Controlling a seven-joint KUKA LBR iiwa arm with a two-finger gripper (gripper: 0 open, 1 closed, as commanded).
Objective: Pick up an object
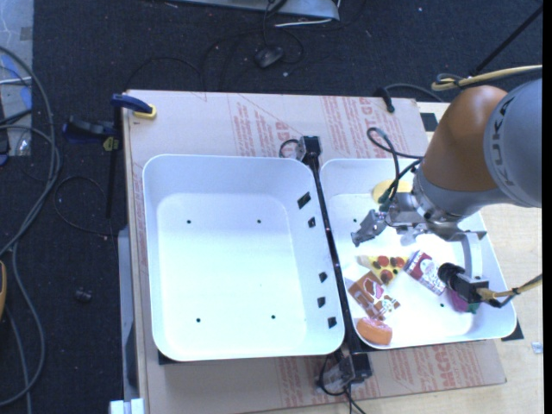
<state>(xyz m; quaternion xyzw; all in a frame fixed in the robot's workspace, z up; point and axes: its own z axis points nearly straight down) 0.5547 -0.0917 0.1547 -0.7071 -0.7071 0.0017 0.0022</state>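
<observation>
My gripper (368,229) hangs over the left middle of the right bin (496,313), open with nothing between its fingers. Just below it lies a small pizza-slice toy (385,266) with red and yellow spots. A red and white packet (422,271) lies to the right of that toy. Nearer the front sit a brown packet (373,293) and an orange piece (376,331) by the bin's front wall. A yellow object (384,190) peeks out behind the wrist at the back of the bin, partly hidden by the arm.
The left bin (164,231) lies beside the right one, and a black divider strip (326,240) runs between them. Both stand on a cardboard sheet (259,119). Cables and a blue clamp (134,104) lie beyond the bench at the left and back.
</observation>
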